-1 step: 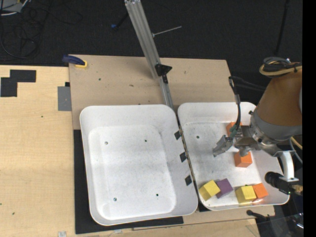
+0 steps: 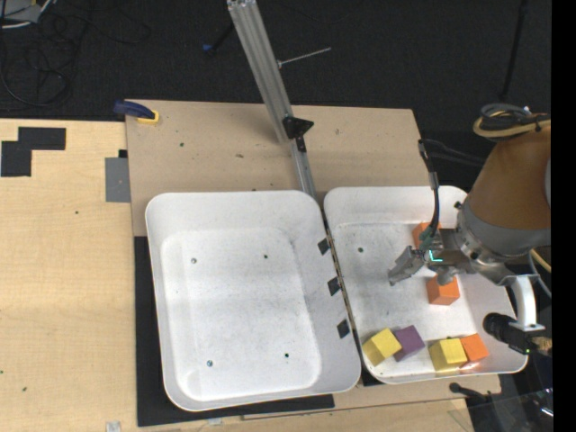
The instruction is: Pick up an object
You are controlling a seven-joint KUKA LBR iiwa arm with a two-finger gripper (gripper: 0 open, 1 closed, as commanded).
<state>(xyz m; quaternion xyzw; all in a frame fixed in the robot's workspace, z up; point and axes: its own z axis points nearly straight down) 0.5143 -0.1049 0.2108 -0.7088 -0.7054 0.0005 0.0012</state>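
Note:
My gripper hangs low over the right bin, near its right side. Directly below and slightly right of it sits an orange block, partly covered by the gripper body. A second orange piece peeks out just above the gripper. Along the bin's front edge lie a yellow block touching a purple block, and further right a yellow block beside an orange block. Whether anything is held is hidden by the wrist.
The left bin stands beside the right one, with black clips along the shared edge. A slanted metal rail rises behind the bins. The arm's grey body overhangs the right bin's right rim.

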